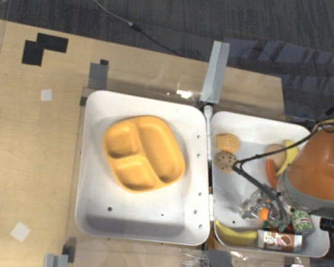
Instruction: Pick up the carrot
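Carrot [270, 172]: lying in the right bin, over toward its right side, a short orange-red stick running up and down, its lower end tucked under the arm's wrist parts; nothing is gripping it.

Claw [255, 210]: down low in the right bin, just below and left of the carrot, a tangle of metal and coloured bits pointing left; I can't tell from where I stand how its jaws are set.

Arm [324, 166]: coming in from the right, its big orange band hanging over the right bin's right half, with black cables looping out across the bin toward the middle.

Right bin [252, 127]: white and shallow, crowded along its lower edge and right side.

Banana [236, 234]: lying flat along the right bin's bottom edge, left of the bottle.

Bottle [280, 240]: on its side at the bottom edge, red and brown label facing up, just right of the banana and under the claw.

Biscuit [228, 142]: tan, ridged, near the right bin's upper left corner.

Cookie [224, 162]: round, dotted, just below the biscuit.

Left bin [135, 221]: white, touching the right bin along the centre divide.

Tray [144, 152]: yellow, three compartments, sitting slanted in the middle of the left bin.

Bench [20, 157]: pale wood, a few black patches at its upper left.
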Action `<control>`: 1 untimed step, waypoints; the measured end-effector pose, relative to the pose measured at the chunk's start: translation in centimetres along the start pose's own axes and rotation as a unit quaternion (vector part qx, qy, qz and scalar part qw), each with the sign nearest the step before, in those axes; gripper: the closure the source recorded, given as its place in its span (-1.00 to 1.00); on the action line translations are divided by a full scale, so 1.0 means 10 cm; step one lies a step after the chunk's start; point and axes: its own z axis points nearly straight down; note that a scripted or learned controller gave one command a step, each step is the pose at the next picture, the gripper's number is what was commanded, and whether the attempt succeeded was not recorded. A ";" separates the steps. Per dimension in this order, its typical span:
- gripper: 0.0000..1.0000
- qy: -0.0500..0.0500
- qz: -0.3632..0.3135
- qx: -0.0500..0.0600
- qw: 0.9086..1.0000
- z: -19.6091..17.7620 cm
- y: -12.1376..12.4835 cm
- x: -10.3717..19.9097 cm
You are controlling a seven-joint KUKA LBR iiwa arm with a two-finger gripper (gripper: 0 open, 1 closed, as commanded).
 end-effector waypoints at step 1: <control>1.00 -0.005 0.054 -0.003 0.999 -1.11 0.69 0.27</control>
